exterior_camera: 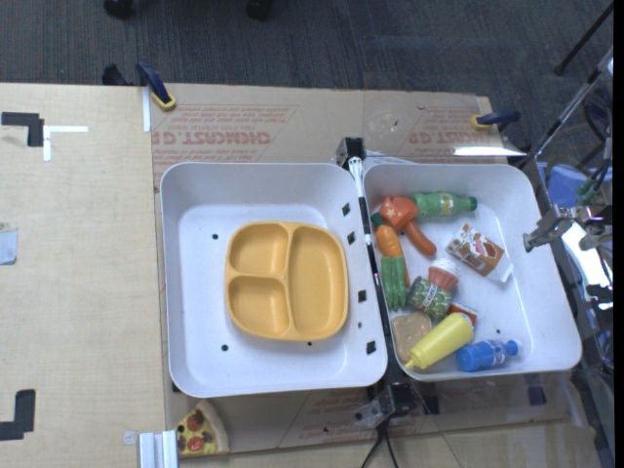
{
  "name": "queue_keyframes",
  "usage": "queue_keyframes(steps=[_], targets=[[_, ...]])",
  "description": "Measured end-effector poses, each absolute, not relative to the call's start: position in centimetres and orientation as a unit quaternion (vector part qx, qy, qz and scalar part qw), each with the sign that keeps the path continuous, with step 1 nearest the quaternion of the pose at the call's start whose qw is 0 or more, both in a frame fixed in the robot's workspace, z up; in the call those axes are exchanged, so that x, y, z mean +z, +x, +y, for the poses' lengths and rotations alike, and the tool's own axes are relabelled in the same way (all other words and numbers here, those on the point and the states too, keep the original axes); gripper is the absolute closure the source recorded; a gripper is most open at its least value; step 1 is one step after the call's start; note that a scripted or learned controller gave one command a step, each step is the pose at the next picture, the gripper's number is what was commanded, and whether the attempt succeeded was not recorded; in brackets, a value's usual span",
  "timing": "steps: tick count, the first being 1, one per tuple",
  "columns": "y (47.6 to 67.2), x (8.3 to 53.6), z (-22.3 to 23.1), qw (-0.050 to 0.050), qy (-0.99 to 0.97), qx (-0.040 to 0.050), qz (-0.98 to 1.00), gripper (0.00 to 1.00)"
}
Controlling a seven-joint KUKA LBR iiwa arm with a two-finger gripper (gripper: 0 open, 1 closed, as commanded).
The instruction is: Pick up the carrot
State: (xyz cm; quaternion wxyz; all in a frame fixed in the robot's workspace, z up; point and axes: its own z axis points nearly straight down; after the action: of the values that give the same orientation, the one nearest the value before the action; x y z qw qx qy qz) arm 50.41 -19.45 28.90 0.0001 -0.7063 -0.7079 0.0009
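Pizza slice nearest; one carrot, two bottles; hand state: cannot tell.

Mustard-yellow divided plate in the white left bin. Right of that plate: orange carrot with green top, green bottle with yellow label, yellow squeeze bottle, blue bottle, red-and-white packet. Brown printed cardboard above.
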Motion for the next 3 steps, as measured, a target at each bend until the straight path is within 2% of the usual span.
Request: queue_keyframes(steps=[1, 2, 3], targets=[[48.0, 32.6, -12.8, -0.001, -0.72, 0.0007, -0.694, 0.0], [49.2, 15.2, -9.4, 0.001, -0.704, 0.0007, -0.71, 0.0], [48.2, 9.7, -10.0, -0.004, -0.752, -0.0035, -0.659, 0.0]])
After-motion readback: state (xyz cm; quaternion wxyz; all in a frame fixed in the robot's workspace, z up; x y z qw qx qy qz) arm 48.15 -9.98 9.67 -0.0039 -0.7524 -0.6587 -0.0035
